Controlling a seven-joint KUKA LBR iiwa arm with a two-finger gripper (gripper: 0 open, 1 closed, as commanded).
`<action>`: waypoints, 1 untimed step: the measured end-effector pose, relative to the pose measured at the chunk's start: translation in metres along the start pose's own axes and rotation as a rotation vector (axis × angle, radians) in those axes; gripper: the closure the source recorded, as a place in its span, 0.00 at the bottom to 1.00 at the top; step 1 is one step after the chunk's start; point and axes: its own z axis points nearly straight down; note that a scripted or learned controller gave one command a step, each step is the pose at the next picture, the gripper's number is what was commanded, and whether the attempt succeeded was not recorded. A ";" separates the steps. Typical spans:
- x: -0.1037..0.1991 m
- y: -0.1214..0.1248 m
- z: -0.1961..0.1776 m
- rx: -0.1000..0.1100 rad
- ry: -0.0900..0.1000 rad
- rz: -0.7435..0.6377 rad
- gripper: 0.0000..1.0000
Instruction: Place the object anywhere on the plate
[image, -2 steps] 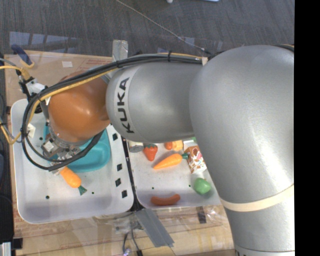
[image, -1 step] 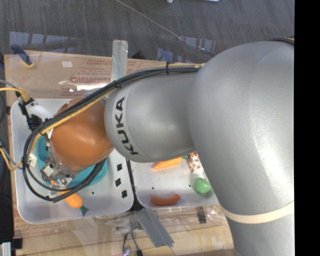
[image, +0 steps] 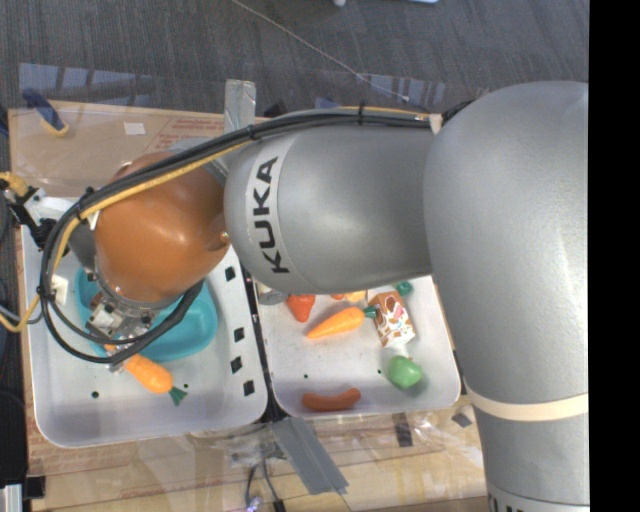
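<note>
Claw (image: 112, 320) over plate (image: 200, 325) rim, grip state unclear; carrot (image: 148, 375) just beside plate; arm (image: 300, 225) reads "KUKA".

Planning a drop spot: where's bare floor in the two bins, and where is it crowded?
Left bin: bare along the near edge, below the carrot. The arm covers the blue plate and the far half.

Right bin: bare strip between the second carrot and the sausage. Crowded at right, around the bottle and the green thing.

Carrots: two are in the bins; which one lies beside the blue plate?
The carrot in the left bin, just below the blue plate. The other carrot lies in the right bin.
</note>
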 end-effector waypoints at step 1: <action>-0.013 0.008 0.025 0.014 0.020 -0.425 1.00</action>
